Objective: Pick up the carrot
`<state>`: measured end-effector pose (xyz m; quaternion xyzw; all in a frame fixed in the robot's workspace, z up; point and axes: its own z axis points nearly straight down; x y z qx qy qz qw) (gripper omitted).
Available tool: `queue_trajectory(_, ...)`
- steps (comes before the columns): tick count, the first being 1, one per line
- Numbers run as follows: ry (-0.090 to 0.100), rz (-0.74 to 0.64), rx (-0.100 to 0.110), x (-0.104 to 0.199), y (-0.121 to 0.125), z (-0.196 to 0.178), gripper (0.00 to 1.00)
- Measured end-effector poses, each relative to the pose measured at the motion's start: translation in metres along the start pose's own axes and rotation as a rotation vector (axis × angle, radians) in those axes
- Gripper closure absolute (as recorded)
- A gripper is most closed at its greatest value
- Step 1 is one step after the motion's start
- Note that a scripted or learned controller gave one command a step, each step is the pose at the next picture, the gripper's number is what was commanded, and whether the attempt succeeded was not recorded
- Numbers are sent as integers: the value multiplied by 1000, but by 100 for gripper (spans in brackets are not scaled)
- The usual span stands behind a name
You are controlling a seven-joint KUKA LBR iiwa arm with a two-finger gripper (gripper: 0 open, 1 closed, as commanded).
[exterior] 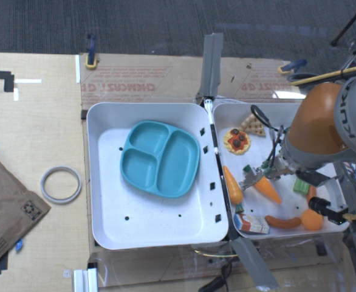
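An orange carrot [268, 190] lies slanted in the right bin [275, 109], its thick end up-left and its tip pointing down-right. My gripper [251, 177] sits right at that thick end, reaching in under the grey and orange arm [314, 126]. The wrist hides where gripper and carrot meet. A second carrot-like orange piece [231, 185] lies along the bin's left wall, just left of the gripper.
The right bin also holds a toy pizza [237, 140], a waffle wedge [253, 125], a green block [301, 185], a sausage [282, 222], an orange ball [311, 219] and a small carton [251, 224]. A teal divided plate [160, 159] lies in the left bin [105, 181]. A tape ring [61, 184] rests on the bench.
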<state>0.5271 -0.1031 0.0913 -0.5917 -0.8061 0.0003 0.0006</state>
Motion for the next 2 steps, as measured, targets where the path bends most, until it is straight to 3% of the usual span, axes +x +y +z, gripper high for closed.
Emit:
queue_trajectory(1,-1,5,-1,-1,0,-9,100)
queue_trajectory(2,-1,238,1,59,-33,-99,100)
